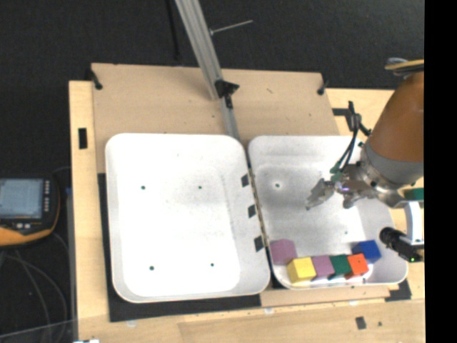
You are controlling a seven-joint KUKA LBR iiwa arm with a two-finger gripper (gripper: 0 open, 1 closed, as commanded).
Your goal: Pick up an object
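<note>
Camera view, nearest edge first: a row of blocks sits along the front wall of the right bin (300, 156), with a yellow block (301, 269), purple block (283, 249), green block (338, 264), orange block (357, 264) and blue block (367, 249). Farther back, the tool (330, 193) hangs above the bin floor, fingers apart, holding nothing. The left bin (178, 213) lies alongside.

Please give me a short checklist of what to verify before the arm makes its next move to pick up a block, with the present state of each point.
1. Blocks lie in the right bin: ok, clustered along its near edge.
2. Gripper above that bin: ok.
3. Gripper over a block: not ok; the yellow block and purple block lie nearer the camera.
4. Anything held: cannot tell.
5. Blue block reachable: cannot tell, near the bin's corner.
</note>
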